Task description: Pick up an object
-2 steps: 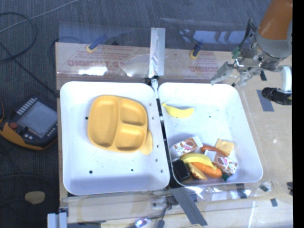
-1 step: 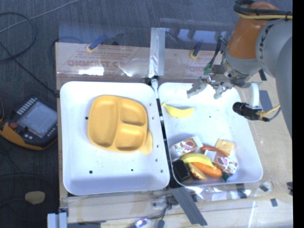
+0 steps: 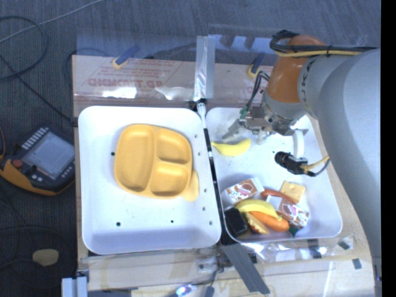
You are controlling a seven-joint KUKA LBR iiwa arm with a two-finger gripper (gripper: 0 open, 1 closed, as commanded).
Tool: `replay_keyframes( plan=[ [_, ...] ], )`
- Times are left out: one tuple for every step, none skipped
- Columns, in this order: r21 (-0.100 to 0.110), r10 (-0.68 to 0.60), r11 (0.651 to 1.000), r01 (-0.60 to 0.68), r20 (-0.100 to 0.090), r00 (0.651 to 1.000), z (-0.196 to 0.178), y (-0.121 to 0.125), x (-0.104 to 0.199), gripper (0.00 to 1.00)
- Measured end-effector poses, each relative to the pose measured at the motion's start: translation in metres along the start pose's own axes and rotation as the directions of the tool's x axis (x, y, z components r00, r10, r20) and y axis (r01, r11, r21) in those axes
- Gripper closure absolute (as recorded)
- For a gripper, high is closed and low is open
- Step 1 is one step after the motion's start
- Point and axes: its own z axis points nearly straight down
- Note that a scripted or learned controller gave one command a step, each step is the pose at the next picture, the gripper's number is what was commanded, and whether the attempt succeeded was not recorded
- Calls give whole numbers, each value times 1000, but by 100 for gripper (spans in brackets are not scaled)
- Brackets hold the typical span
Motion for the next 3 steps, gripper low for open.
replay_keyframes(
  plan=[
    [-11, -142, 990, 142, 3, 990, 4, -44, 10, 0],
    [-15, -141, 990, 141, 1, 990, -6, -43, 11, 100],
    [0, -29, 1000, 29, 1, 1000, -90, 11, 40, 100]
  ],
)
